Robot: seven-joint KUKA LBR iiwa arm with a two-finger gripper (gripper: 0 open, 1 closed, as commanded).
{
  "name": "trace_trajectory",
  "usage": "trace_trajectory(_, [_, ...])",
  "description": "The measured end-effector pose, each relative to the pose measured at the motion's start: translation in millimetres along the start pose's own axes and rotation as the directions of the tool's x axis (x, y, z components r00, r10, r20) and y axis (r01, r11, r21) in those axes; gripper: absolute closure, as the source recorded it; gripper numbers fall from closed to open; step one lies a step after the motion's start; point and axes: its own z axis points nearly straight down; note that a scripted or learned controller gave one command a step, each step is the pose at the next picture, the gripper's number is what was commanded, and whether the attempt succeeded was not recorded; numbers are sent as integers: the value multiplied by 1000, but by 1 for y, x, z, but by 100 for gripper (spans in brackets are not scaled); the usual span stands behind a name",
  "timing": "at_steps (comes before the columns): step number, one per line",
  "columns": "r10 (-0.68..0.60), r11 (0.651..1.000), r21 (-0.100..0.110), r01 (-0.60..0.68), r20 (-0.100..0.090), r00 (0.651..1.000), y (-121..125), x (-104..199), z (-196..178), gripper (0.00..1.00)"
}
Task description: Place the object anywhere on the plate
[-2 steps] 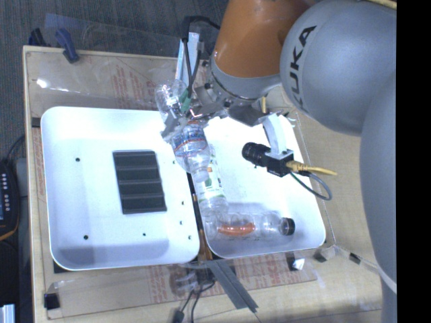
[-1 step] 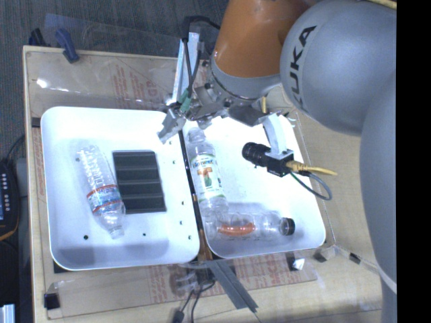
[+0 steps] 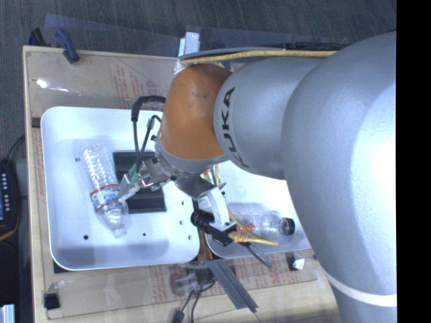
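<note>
Clear plastic bottle [image 3: 104, 187] lies on its side in the left white bin [image 3: 60, 180]. Long axis runs roughly top to bottom in the camera view, slightly tilted. Which end carries the cap is hard to say. Red-blue label band sits around its lower half.

Just right of the bottle is a dark flat rectangle [image 3: 138, 180] on the bin floor, possibly the plate, though I can't confirm; it is partly covered by the hand.

The hand [image 3: 135, 184] sits right beside the bottle's label section, coming in from the right. Its tip is touching or nearly touching the bottle's side at mid-to-lower body; can't tell which. Whether it is clenched or released cannot be told from here, since the wrist parts and cables blur the tip. No part of the bottle is clearly seen between anything, so no grasp claimed.

Key relation: the bottle lies immediately left of the hand, with its long axis across the hand's line of approach. So the likely pinch is across the bottle's width, near the label.

The arm [image 3: 269, 113], grey with an orange band, covers much of the right bin [image 3: 296, 244]. A second small clear bottle [image 3: 266, 224] with a dark cap lies there, with a yellow stick-like item [image 3: 252, 239] beside it.

Desk [image 3: 101, 79] surface shows around the bins.
</note>
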Motion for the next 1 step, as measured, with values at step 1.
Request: trace_trajectory(1, [-88, 996, -1, 88, -1, 996, 8, 13, 57, 0])
